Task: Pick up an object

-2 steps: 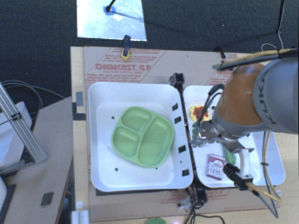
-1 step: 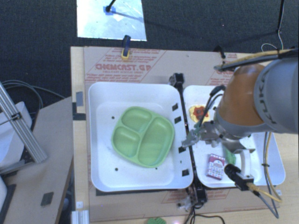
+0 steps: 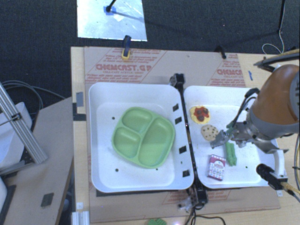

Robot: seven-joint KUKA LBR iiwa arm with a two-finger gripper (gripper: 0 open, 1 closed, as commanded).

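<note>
In the right bin (image 3: 243, 100) lie a small yellow round piece with red topping (image 3: 200, 114), a speckled cookie (image 3: 208, 132), a green stick-shaped piece (image 3: 230, 154) and a small maroon and white box (image 3: 216, 167). My gripper (image 3: 224, 138) hangs low over this bin, between the cookie's right edge and the top end of the green piece. The grey arm with its orange band (image 3: 279, 97) reaches in from the right and hides part of the bin floor. I see nothing held in the gripper.
The left bin (image 3: 101, 172) holds a green divided plate (image 3: 143, 137). A black clamp strip (image 3: 183, 130) runs between the two bins. A yellow clip (image 3: 125, 54) sits on the board behind the bins, and cables lie at the far right.
</note>
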